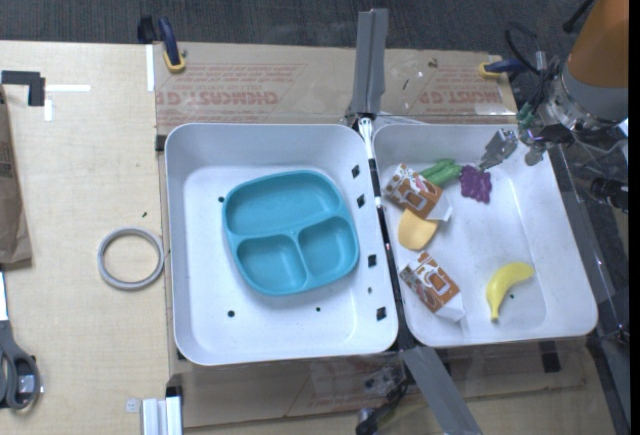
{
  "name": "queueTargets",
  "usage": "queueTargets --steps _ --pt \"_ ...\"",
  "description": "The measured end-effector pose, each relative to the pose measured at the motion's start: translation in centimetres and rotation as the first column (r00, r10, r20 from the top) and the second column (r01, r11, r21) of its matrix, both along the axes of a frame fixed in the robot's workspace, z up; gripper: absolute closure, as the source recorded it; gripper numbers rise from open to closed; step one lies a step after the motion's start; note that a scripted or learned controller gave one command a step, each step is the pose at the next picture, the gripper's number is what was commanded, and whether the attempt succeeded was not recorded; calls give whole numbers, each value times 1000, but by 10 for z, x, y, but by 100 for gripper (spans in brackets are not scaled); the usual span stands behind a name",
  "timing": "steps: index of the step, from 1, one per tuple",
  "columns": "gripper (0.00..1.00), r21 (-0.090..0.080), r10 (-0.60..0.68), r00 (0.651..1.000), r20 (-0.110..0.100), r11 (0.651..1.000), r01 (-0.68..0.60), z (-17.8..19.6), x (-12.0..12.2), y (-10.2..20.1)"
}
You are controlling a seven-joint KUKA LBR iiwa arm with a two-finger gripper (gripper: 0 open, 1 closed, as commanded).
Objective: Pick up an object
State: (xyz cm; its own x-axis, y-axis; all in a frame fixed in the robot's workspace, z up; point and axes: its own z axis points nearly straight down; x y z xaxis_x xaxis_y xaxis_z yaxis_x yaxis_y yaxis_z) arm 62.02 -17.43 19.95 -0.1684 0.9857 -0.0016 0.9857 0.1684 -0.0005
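Observation:
The right bin (565, 258) holds a purple bunch of grapes (476, 184), a green vegetable piece (440, 170), two brown-and-white cartons (412, 191) (431, 285), a yellow wedge (417, 230) and a banana (506, 287). My gripper (494, 153) hangs over the bin's far right part, just up and right of the grapes and close to them. Nothing can be seen held in it. The arm's orange band (605, 43) is at the upper right.
The left bin (190, 253) holds a blue divided plate (290, 231). A grey tape ring (131, 257) and scissors (15, 373) lie on the bench to the left. A metal divider post (370, 63) stands behind the two bins.

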Motion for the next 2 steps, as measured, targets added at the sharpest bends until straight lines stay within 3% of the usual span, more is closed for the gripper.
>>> queueTargets --steps 1,2 --pt "0 1 -143 990 2 990 143 -107 19 46" --pt "100 -1 -141 990 3 990 141 -97 19 45"
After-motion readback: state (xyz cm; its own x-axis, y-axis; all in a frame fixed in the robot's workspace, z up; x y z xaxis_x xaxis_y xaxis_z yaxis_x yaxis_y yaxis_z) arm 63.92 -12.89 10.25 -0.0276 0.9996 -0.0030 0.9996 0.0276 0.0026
